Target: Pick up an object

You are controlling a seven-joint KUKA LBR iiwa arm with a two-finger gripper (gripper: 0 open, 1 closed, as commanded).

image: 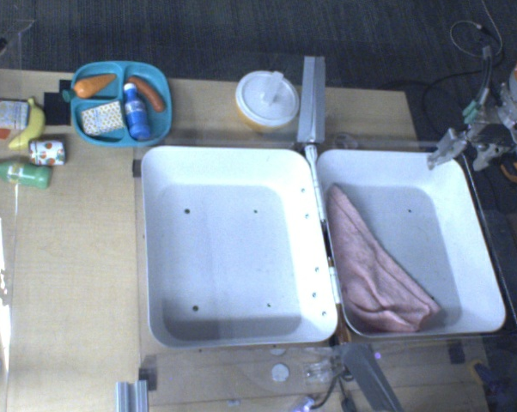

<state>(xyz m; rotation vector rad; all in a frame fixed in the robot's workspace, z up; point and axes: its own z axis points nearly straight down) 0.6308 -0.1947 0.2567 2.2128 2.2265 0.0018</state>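
Jaws (pixel 445 151) over rt bin's (pixel 490 256) far corner, state unclear, pink towel (pixel 370 269) inside, no legible labels.

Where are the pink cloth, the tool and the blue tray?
pink cloth (pixel 372 269), camera view, middle of its folded body.
tool (pixel 443 148), camera view, at its fingertips.
blue tray (pixel 160 114), camera view, right rim.

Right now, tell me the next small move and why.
Probably swing the gripper inward and down toward the pink cloth. The gripper sits at the right bin's top-right corner, while the cloth lies along that bin's left side, untouched.
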